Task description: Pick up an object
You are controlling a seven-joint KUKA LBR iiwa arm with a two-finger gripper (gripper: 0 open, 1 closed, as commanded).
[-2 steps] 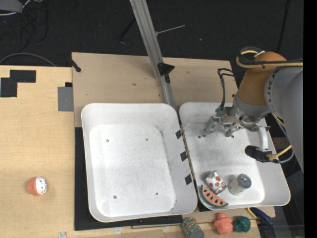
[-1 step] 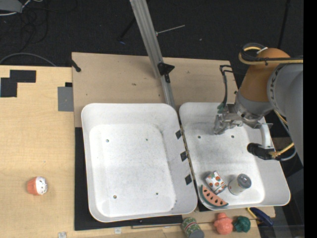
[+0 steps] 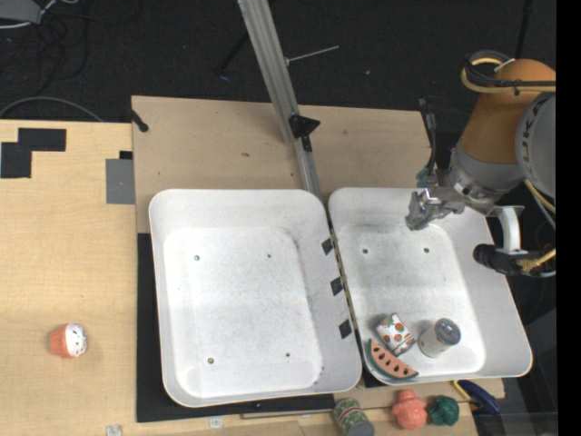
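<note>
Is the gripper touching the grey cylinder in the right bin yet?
Apart. The camera view shows the gripper over the bin's far end, with bare white floor between it and the grey cylinder near the front edge.

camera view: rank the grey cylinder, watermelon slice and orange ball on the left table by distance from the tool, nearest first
From the tool, over the right bin's far side:
1. Grey cylinder, near right part of the right bin.
2. Watermelon slice, at that bin's near edge, slightly farther.
3. Orange ball, far left on the wooden table, clearly farthest.

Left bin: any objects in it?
No. The left bin shows bare white floor; the watermelon slice and grey cylinder lie in the right bin.
</note>
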